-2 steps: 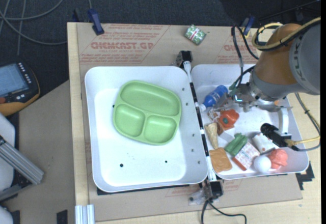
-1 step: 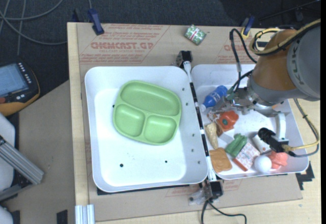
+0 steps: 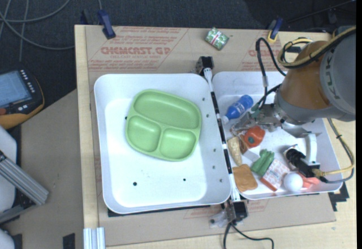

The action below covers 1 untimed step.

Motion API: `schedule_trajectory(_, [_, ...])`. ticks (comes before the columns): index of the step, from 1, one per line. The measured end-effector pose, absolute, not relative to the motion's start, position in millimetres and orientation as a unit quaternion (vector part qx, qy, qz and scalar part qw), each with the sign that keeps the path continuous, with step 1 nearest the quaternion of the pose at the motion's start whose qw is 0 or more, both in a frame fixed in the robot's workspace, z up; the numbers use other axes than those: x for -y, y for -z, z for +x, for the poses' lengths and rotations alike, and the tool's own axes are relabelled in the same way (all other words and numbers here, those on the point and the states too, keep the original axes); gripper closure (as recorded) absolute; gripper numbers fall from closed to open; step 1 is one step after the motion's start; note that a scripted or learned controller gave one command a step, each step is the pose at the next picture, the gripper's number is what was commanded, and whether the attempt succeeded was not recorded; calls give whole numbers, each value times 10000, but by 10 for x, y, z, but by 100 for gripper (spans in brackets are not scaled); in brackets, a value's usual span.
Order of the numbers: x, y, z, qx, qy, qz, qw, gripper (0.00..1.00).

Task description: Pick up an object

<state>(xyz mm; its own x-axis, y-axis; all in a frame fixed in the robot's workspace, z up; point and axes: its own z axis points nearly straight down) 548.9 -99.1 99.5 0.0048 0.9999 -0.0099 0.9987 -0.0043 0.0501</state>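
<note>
The arm reaches low into the right bin (image 3: 334, 129), its pincer (image 3: 253, 119) sunk among the clutter there, and from where I stand I cannot tell how it is set. Just beyond it lies a blue bottle (image 3: 240, 106); just on the near side sits an orange piece (image 3: 254, 136), then a green toy (image 3: 262, 161), a tan slab (image 3: 244, 177) and a white ball (image 3: 292, 181) farther toward me. These are heaped together, likely so the arm has something to pick. Well off to the pincer's left, the other bin (image 3: 113, 174) holds a green divided plate (image 3: 163, 124). The desk (image 3: 136, 50) sheet reads "CHEMCAST GP" in red print.
</note>
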Motion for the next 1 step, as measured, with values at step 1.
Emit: schedule_trajectory(1, [1395,-1930,5891,-7072,-5,7070,17,0])
